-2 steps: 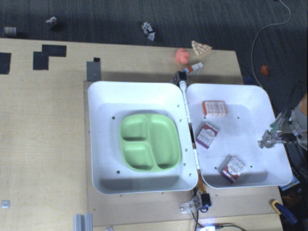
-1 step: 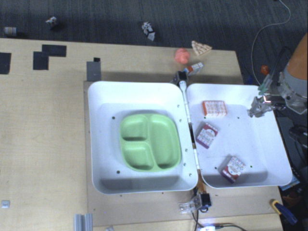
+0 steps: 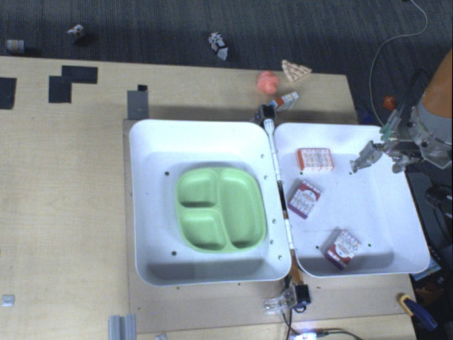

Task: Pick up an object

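Three small red-and-white packets lie in the right bin [image 3: 396,218]: one packet [image 3: 315,159] far, one [image 3: 304,199] near the left wall, one [image 3: 342,248] nearest. The gripper [image 3: 381,156] hangs over the bin's far right, fingers spread, holding nothing. Bare white floor lies between packets and right rim.

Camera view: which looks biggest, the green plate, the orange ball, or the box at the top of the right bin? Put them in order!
1. Green plate, by far the biggest.
2. Box at the top of the right bin.
3. Orange ball, a little smaller than the box.
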Robot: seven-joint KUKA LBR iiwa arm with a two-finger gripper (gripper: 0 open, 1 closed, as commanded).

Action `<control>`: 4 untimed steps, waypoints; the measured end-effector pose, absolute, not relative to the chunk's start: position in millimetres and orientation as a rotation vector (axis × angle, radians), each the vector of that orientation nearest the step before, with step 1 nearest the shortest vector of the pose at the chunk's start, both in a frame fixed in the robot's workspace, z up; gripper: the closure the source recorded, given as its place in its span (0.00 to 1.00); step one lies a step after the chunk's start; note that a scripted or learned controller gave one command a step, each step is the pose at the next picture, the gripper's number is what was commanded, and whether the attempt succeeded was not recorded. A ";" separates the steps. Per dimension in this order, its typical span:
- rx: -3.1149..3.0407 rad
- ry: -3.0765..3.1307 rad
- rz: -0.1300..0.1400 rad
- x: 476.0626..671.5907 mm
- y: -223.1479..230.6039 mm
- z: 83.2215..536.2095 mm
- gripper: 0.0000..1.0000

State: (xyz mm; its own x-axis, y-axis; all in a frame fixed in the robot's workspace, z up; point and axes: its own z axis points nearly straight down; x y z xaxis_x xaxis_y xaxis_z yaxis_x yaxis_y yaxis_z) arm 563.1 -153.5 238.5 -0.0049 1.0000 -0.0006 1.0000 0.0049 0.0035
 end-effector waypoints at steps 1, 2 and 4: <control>2.212 2.218 0.008 559.3 -124.5 101.8 0.00; 2.207 2.207 0.018 513.2 -101.3 90.4 0.00; 2.203 2.213 0.029 515.9 -98.7 102.8 0.00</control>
